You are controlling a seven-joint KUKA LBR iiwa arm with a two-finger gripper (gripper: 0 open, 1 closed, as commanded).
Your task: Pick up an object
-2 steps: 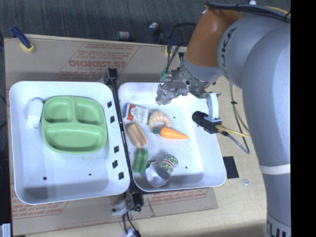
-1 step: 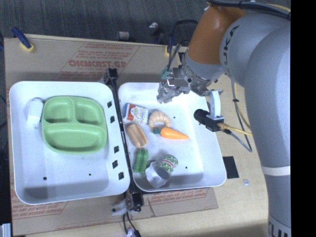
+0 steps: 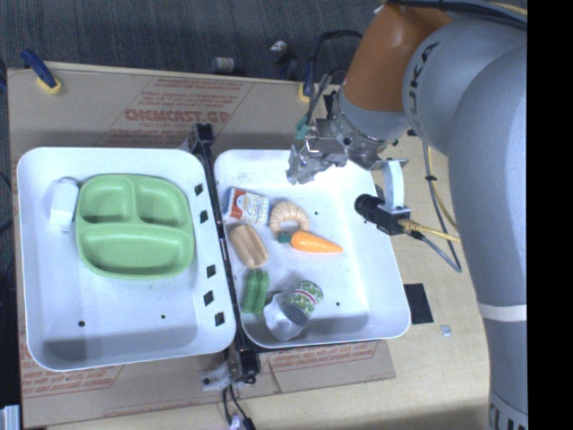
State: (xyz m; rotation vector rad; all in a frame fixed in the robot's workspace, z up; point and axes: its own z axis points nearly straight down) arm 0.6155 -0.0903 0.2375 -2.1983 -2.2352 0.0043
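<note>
two shallow white bins side by side on a cardboard-covered bench. left bin (image 3: 45,330) fills the left half of the frame; right bin (image 3: 380,276) sits centre-right, the two touching along a black clipped seam.

left bin: green divided plate (image 3: 134,225), three compartments, lying flat in the upper part. a small white object (image 3: 63,202) just beside the plate's left edge, against the bin wall.

right bin, contents clustered toward its left and middle:
- small packet with red and white print (image 3: 244,205), upper left of the bin.
- croissant-like pastry toy (image 3: 288,214), just right of the packet.
- toy carrot (image 3: 313,242), orange with green stub, lying below the pastry, tip pointing right.
- hot dog bun toy (image 3: 248,245), below the packet, near the seam.
- green cucumber-like piece (image 3: 255,290), below the bun.
- small cup or can with green label (image 3: 295,308), tipped on its side, lower middle, close beside the green piece.

arm: grey with orange band, enters from the upper right of the frame. gripper (image 3: 304,164) hangs over the upper edge of the right bin, above the pastry and packet, apart from all items. nothing visible between the fingers; whether they are released or clenched, cannot tell at this angle. black cable fitting (image 3: 380,211) hangs over the bin's right side.
</note>
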